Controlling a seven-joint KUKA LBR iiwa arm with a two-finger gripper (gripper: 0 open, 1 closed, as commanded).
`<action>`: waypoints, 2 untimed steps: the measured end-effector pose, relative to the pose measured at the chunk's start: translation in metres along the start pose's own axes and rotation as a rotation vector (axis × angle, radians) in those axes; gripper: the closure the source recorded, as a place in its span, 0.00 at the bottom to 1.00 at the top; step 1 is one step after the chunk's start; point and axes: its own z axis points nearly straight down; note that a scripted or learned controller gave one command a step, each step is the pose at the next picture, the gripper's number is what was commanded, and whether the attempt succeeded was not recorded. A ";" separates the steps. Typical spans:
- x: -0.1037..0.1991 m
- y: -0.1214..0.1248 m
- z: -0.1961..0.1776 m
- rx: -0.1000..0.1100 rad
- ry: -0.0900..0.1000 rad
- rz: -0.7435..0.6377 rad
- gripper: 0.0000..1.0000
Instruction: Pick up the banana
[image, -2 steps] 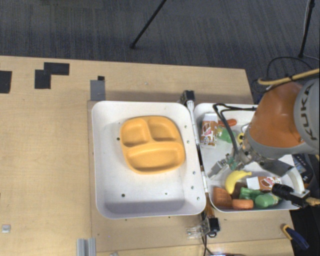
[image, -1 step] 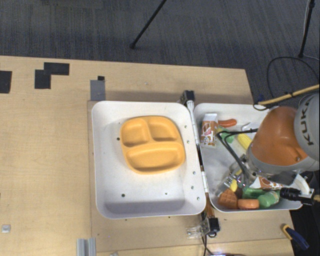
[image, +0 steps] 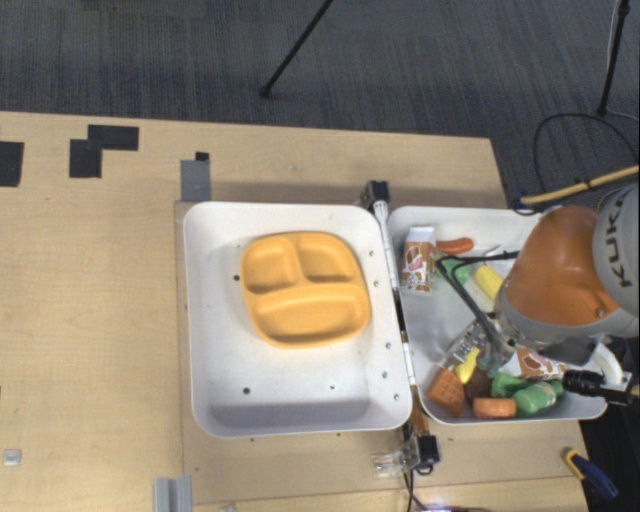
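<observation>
A yellow, elongated object that looks like the banana (image: 487, 283) lies in the right bin (image: 430, 330), partly hidden under the arm's orange band. My gripper (image: 468, 354) hangs low over the front part of that bin, below and left of this yellow object. A small yellow piece (image: 466, 371) shows right at the gripper's tip. I cannot tell whether it is part of the banana or whether it is held. A black cable crosses the bin toward the gripper.
The right bin also holds a red-and-white packet (image: 418, 264), a sausage (image: 455, 245), a brown piece (image: 447, 392), an orange-red item (image: 493, 407) and a green item (image: 530, 397). In the left bin (image: 215, 330) lies an orange divided plate (image: 303, 287).
</observation>
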 end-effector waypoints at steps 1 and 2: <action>0.053 0.060 -0.086 0.006 0.007 0.114 1.00; 0.053 0.060 -0.086 0.007 0.007 0.115 0.00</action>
